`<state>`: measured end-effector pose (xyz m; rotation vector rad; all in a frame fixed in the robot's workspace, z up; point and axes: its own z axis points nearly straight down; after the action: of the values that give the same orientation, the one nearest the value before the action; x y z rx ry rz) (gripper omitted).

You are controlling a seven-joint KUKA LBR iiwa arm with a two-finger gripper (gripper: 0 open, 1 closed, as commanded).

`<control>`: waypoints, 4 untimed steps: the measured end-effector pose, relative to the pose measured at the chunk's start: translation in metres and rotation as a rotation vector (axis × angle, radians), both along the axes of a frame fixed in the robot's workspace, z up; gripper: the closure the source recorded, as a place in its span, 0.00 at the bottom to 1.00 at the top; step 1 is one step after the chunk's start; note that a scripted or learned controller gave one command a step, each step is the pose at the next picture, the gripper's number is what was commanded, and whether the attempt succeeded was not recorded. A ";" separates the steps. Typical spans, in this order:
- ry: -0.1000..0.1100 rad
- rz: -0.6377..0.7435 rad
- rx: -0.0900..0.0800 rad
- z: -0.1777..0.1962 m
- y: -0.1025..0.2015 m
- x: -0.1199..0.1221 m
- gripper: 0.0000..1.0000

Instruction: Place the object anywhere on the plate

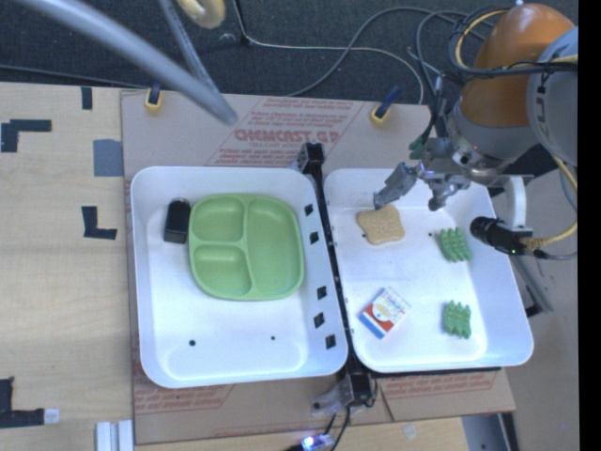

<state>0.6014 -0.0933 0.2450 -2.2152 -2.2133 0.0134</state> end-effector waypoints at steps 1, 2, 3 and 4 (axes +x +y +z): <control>-0.012 0.002 -0.001 0.006 0.000 0.002 0.00; -0.006 0.003 -0.001 -0.057 0.006 0.004 0.00; -0.005 0.001 -0.002 -0.118 -0.001 -0.001 0.00; -0.012 0.003 -0.003 -0.163 -0.001 -0.002 0.00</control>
<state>0.5998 -0.0941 0.0822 -2.2195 -2.2240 0.0033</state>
